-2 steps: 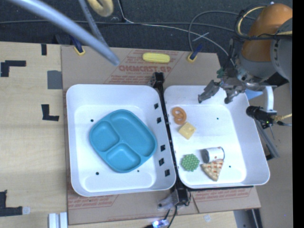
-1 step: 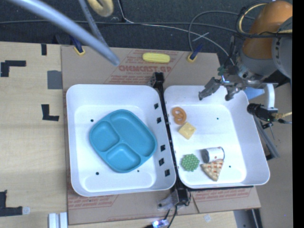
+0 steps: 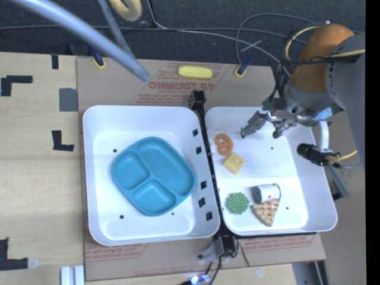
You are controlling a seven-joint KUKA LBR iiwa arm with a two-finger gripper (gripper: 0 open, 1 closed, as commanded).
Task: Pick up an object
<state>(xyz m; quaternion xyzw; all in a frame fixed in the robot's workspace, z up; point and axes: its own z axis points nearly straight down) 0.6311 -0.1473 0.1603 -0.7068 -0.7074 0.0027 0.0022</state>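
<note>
The right bin (image 3: 309, 215) holds a brown pretzel (image 3: 223, 143), a yellow cheese cube (image 3: 234, 162), a green bumpy ball (image 3: 238, 203), a small white and dark can (image 3: 265, 192) lying on its side and a pizza slice (image 3: 266, 211). My gripper (image 3: 262, 129) hangs over the bin's upper part, to the right of the pretzel and apart from it. Its two fingers are spread open with nothing between them.
The left bin (image 3: 98, 159) holds a blue divided tray (image 3: 153, 175). A yellow banana-like object (image 3: 195, 72) lies on the cardboard behind the bins. Cables (image 3: 261, 46) loop behind the arm at the upper right, and a grey pole (image 3: 77, 22) crosses the upper left.
</note>
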